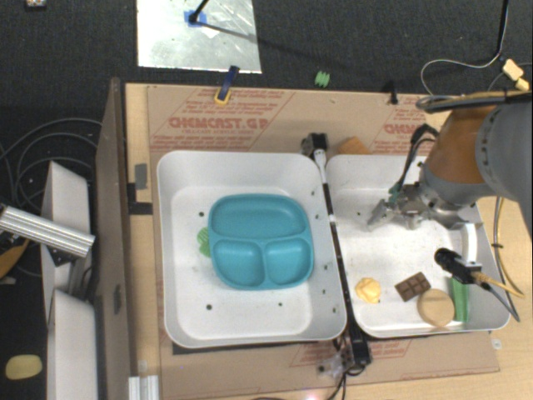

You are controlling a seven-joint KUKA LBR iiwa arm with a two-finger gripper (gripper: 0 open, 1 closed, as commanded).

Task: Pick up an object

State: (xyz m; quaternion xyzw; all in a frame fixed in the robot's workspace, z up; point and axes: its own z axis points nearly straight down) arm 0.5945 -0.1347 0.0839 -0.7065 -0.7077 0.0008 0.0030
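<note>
The one legend I can read is "CHEMCAST GP", printed in red across the brown sheet [275, 107] that covers the surface behind the two bins, and part of the same red print shows again further right on that sheet. None of the pieces in the bins carries a label I can make out. My end effector [390, 213] hangs low over the upper middle of the right bin [391, 261], above bare white floor, and from this angle I cannot tell whether it is released or clenched; nothing shows in its grasp. The pickable pieces lie in a loose row along the near side of that same bin, apart from my end effector. The yellow lump [367, 289] is the closest of them, almost straight below my end effector in the view. The brown block [412, 287] lies just right of the lump. The tan disc [435, 307] sits touching or just beside the block's lower right corner, and the green stick [459, 300] lies just right of the disc. In the left bin [183, 223] a teal divided tray [261, 240] lies flat, well apart from my end effector, with a green scrap [202, 240] peeking out at its left edge.
</note>
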